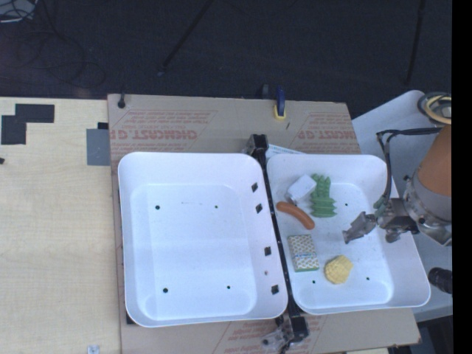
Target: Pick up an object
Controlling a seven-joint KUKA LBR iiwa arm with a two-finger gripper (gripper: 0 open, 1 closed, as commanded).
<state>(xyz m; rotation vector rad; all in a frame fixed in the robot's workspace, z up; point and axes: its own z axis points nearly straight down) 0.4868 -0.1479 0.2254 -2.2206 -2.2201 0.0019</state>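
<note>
In the right bin (402, 290) lie a ridged green plastic tree (322, 196), a smooth orange sausage (296, 214), a white block (301, 188), a flat checkered pad (303, 252) and a knobbly yellow corn piece (338, 269). The metal end effector (355, 231) hovers just right of the sausage, holding nothing; I cannot tell how wide it stands. The left bin (140, 234) sits beside it on the cardboard-covered counter (221, 127).

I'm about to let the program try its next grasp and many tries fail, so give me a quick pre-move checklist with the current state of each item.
1. Objects lie in the right bin: ok.
2. End effector over that bin: ok.
3. End effector free of objects: ok, nothing between its fingers.
4. Yellow object stands apart from the patterned block: ok.
5. Green object apart from its white neighbour: not ok, they touch.
6. Finger opening: cannot tell.
</note>
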